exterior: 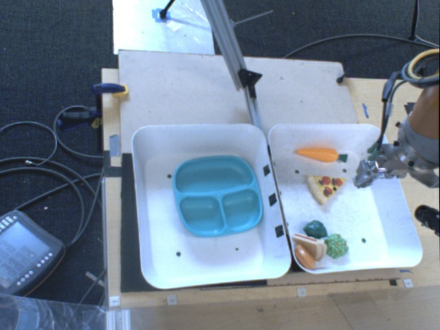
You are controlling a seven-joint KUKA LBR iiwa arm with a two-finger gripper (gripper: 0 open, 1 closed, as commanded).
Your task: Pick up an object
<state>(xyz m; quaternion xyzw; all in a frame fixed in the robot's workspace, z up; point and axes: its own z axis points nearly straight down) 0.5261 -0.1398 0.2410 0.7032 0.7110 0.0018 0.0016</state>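
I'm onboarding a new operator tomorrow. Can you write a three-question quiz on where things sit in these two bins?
1. True or false: the blue divided tray lies in the left bin.
2. Which item lies nearest the gripper: A) carrot, B) pizza slice, C) broccoli?
3. Fill in: the carrot lies in the ____ bin.

Key: 1 true. 2 B. 3 right.
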